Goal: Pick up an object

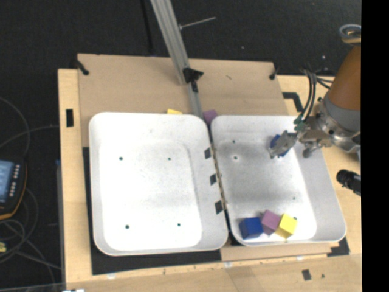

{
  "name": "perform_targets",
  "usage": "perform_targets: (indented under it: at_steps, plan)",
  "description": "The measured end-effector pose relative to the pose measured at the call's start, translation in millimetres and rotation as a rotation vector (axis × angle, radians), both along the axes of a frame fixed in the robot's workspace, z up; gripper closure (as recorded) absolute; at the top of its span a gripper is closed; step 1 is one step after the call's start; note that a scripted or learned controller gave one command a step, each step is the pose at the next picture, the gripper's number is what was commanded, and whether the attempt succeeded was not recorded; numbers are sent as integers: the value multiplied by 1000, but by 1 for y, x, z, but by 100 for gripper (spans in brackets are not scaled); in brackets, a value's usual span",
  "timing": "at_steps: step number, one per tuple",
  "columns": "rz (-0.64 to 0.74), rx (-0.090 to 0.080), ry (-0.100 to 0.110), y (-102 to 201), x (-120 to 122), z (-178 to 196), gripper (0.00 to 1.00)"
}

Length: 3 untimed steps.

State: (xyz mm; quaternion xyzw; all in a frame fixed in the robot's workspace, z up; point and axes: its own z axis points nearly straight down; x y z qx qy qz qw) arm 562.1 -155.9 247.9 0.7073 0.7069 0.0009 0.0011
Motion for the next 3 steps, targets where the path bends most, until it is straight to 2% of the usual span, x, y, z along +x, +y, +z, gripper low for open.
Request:
perform_targets:
  at_steps: [1, 2, 3]
  plan:
    - [1, -2, 6, -37, 52, -121, 0]
    - [-7, 2, 48, -23, 94, -155, 0]
    - [-10, 25, 85, -37, 104, -157, 0]
